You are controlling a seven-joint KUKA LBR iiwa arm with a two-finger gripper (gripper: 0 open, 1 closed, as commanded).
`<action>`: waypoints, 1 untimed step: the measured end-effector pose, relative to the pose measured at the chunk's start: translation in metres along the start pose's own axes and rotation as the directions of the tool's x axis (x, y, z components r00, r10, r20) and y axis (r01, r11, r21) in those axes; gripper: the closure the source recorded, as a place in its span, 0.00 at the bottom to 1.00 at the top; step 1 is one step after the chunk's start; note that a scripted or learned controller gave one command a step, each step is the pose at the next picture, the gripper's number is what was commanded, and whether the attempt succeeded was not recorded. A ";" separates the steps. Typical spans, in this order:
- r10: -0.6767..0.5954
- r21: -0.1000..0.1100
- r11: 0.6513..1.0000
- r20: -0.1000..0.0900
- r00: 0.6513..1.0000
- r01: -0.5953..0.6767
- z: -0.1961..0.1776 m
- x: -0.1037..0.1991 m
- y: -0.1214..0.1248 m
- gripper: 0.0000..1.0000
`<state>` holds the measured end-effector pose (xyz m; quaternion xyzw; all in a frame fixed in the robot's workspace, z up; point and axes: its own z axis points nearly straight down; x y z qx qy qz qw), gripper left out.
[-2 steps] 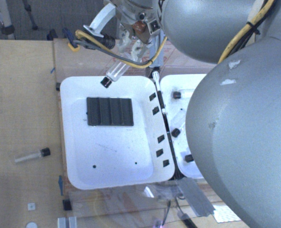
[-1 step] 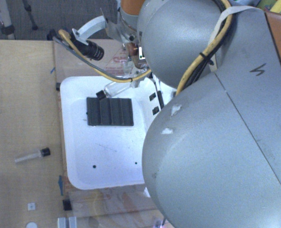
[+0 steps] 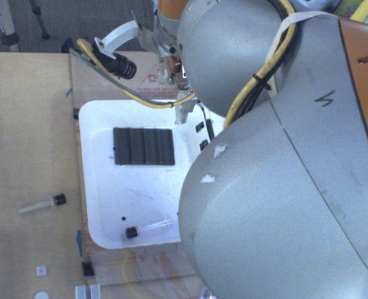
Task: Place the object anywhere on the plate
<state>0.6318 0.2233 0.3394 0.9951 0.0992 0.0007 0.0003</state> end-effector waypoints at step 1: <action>-0.001 0.000 1.000 0.002 1.000 0.001 0.135 -0.050 -0.009 0.00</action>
